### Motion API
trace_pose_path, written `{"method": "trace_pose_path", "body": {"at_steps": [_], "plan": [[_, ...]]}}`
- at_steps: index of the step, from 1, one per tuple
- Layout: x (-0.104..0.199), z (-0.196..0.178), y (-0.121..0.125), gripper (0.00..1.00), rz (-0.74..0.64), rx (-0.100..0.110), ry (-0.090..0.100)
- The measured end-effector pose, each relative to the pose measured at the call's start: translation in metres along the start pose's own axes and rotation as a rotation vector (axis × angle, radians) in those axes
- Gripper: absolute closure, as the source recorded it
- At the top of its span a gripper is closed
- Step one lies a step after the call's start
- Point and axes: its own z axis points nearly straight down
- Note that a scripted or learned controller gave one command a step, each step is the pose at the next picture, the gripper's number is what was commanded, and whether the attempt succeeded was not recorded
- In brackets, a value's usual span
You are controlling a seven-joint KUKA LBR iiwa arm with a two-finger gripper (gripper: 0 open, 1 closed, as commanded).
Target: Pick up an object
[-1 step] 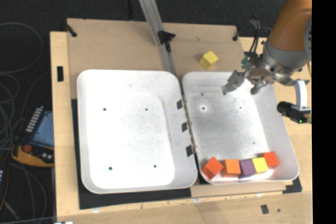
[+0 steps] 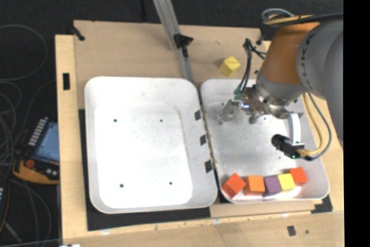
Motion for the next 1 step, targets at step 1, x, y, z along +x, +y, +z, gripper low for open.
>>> {"method": "trace_pose_path", "body": {"at_steps": [1], "plan": [[0.0433,-0.0861,-0.0726,0.00,-0.001,-0.014,-0.001]]}}
